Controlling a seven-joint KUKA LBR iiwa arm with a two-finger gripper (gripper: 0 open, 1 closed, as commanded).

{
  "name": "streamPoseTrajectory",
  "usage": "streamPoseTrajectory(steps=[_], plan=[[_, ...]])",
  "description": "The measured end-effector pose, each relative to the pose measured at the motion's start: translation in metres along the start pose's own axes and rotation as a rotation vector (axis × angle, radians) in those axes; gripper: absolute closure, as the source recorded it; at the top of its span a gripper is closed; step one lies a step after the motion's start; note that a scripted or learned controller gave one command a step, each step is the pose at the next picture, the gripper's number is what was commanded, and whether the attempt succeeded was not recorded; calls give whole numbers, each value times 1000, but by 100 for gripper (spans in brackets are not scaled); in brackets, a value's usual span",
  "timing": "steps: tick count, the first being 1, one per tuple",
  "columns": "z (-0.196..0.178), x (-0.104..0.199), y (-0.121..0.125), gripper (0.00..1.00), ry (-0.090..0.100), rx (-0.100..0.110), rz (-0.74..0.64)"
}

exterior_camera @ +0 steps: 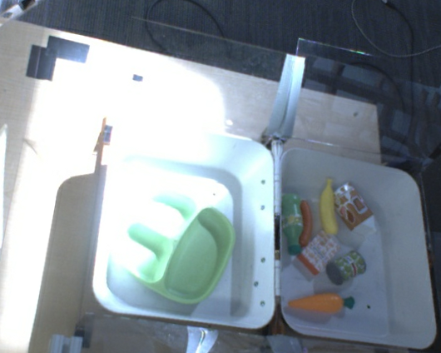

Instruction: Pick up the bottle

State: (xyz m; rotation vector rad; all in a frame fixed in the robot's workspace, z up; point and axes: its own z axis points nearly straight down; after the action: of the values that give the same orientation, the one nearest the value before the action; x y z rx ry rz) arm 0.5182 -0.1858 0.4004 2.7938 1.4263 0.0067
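Green bottle [290,218] lies flat along the left wall of the right bin [411,247] w/ a red-orange piece touching its right side, so likely awkward to grip; end effector state can't be told, pick not yet begun.

printed packets [354,207] in right bin, lettering too small to read

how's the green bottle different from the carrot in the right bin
The bottle is green; the carrot is orange with a small green tip. The bottle lies along the bin's left wall, pointing up and down the picture; the carrot lies crosswise near the front edge. Both are long, lying flat in the right bin.
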Motion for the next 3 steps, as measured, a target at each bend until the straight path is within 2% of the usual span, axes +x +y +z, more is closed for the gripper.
streamPoseTrajectory(steps=[1, 2, 3], plan=[[-36, -24, -20, 0, 0, -1, 283], [-36, -30, -16, 0, 0, 0, 515], [213, -28, -6, 0, -3, 6, 596]])
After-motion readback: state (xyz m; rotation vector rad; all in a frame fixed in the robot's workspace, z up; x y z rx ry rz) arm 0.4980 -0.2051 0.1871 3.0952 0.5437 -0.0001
